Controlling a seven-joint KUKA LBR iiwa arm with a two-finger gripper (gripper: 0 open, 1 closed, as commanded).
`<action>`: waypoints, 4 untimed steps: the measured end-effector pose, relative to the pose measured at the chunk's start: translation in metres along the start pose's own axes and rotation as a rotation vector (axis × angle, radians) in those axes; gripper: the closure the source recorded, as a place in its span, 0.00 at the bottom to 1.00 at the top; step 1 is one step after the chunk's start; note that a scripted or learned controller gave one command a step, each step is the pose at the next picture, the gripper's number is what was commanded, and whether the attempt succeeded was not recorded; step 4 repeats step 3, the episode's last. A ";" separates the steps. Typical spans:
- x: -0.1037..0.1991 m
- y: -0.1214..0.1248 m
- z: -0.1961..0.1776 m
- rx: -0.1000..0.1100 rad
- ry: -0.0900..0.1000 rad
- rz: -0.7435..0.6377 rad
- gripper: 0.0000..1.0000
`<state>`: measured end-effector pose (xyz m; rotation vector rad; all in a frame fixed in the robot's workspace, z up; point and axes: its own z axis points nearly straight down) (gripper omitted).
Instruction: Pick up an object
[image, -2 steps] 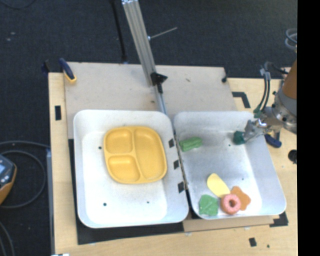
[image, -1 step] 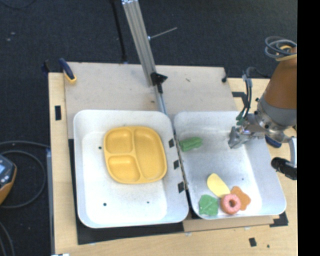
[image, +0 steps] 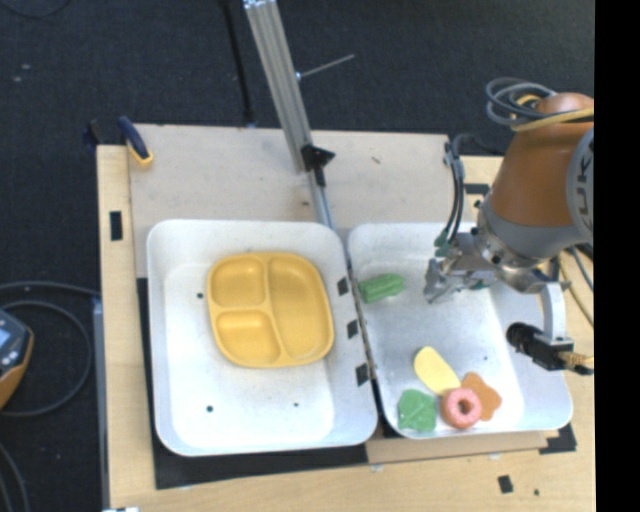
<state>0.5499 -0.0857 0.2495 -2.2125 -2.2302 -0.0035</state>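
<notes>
The gripper (image: 447, 283) is hovering near the right bin's (image: 530, 410) far edge; whether its fingers are spread cannot be told. The green block (image: 381, 289) is lying near the left rim, open floor around it.

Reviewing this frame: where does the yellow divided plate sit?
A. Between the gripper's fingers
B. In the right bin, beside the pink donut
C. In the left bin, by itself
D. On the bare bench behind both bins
C. The yellow divided plate lies flat in the left bin, while the pink donut and the other small toys lie in the right bin, where the gripper is.
</notes>
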 end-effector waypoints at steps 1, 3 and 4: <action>0.062 -0.009 0.004 0.001 0.000 0.000 1.00; 0.153 -0.021 0.001 0.000 0.000 0.000 1.00; 0.153 -0.021 0.001 0.000 0.000 0.000 1.00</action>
